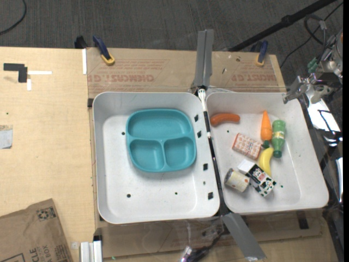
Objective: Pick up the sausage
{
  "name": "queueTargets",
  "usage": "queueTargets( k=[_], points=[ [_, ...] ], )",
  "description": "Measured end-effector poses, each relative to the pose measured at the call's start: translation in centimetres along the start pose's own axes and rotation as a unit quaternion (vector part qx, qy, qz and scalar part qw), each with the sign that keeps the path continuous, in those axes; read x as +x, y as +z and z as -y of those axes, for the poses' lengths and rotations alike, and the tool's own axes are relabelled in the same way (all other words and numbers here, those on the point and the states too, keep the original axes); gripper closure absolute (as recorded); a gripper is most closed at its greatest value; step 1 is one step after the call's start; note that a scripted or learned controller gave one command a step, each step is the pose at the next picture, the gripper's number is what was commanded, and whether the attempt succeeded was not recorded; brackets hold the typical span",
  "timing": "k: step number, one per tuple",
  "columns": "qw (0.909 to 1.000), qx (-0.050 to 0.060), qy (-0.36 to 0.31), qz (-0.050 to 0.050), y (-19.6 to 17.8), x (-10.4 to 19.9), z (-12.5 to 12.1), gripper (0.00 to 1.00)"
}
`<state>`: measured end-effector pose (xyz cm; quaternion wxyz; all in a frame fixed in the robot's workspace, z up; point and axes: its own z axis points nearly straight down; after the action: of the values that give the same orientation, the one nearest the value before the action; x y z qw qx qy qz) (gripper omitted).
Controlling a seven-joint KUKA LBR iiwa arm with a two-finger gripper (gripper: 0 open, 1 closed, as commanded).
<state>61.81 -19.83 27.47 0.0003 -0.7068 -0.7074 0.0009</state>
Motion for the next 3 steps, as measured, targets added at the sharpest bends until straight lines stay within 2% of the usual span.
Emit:
queueTargets(
  k=[1,2,3],
  points=[
    [0.9979,0.000,-0.065,0.000,8.7,5.7,1.7,0.00],
    [0.9971,0.001,0.076,-0.001,14.1,4.9,4.2,0.00],
    [0.9999,-0.001,0.012,0.000,8.3,11.4,-1.9,0.00]
  ],
)
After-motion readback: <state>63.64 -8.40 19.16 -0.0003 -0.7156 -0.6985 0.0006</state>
